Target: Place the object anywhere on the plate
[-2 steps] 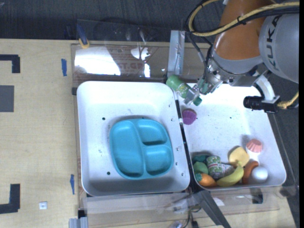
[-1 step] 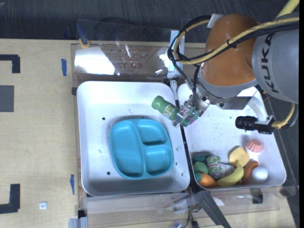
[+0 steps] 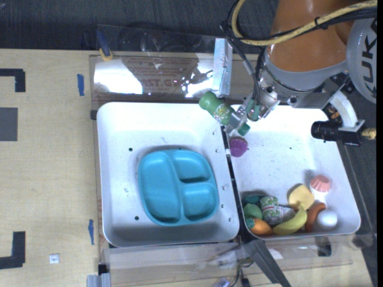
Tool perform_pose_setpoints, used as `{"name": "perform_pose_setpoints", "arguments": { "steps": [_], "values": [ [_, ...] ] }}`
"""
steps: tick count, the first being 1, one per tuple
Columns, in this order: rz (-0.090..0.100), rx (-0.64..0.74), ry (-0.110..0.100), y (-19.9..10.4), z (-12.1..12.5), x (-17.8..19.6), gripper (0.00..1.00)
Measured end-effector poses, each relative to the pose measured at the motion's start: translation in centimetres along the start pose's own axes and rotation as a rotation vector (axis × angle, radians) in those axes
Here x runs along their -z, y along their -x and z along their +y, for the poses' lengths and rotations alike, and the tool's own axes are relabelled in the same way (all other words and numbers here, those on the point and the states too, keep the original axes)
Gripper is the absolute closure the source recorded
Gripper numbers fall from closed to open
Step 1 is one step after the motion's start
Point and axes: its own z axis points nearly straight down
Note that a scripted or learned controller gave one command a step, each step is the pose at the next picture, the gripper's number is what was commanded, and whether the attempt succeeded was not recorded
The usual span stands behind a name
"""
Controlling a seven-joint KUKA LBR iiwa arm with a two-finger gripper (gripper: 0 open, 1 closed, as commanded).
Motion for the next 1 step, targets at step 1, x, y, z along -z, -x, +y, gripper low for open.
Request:
{"name": "perform_pose_setpoints", "arguments": {
  "steps": [1],
  "values": [
    [0.005, -0.388, -0.011, -2.54, 0.59, -3.79, 1.00]
  ]
}}
